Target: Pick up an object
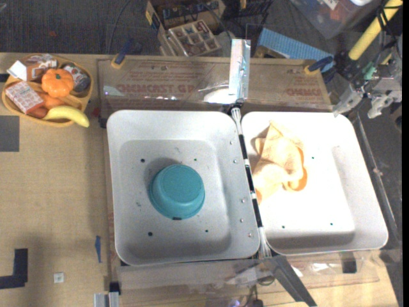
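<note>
From the camera view above the worktop (51, 190), two shallow white bins are sitting side by side; the left bin (128, 133) is carrying a teal bowl (177, 191), which is lying upside down near the middle of the bin floor, its flat base facing up; being round, it is showing no long axis. The right bin (358, 190) is holding a crumpled cloth (278, 161), pale cream with an orange patch at its lower right; it is lying in the bin's left half, just beside the wall shared with the left bin, and its long axis is running roughly from the far edge toward the near edge, tilting slightly right as it comes nearer.

The gripper (358, 101) is hanging at the far right corner, above the rim of the right bin and well apart from both cloth and bowl; it is blurred against the clutter behind it, so how far it is open I cannot tell, and nothing is showing in its grasp.

At the far left of the worktop a basket (13, 98) is holding a small orange pumpkin (57, 82) and a banana (67, 114); a cardboard strip (160, 85) is lying along the far side of the bins.
</note>
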{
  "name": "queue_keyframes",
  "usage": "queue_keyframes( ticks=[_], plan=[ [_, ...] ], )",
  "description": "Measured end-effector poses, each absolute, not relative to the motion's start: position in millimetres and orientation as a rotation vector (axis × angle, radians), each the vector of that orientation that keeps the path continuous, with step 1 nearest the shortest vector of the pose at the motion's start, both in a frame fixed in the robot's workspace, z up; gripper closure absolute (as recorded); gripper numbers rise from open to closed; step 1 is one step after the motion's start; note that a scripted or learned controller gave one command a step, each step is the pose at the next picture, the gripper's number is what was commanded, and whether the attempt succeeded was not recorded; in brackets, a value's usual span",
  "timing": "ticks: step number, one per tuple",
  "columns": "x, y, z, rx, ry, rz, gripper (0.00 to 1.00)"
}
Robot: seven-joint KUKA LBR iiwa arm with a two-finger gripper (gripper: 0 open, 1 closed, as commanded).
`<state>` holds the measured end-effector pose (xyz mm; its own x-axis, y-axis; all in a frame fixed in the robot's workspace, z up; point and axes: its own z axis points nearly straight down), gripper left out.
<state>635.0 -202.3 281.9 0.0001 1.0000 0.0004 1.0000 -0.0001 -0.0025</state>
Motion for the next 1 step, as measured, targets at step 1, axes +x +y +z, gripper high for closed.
queue_keyframes(
  ticks=[1],
  plan=[
    [635.4, -202.0, 292.2, -2.22, -2.224, 0.003, 1.0]
  ],
)
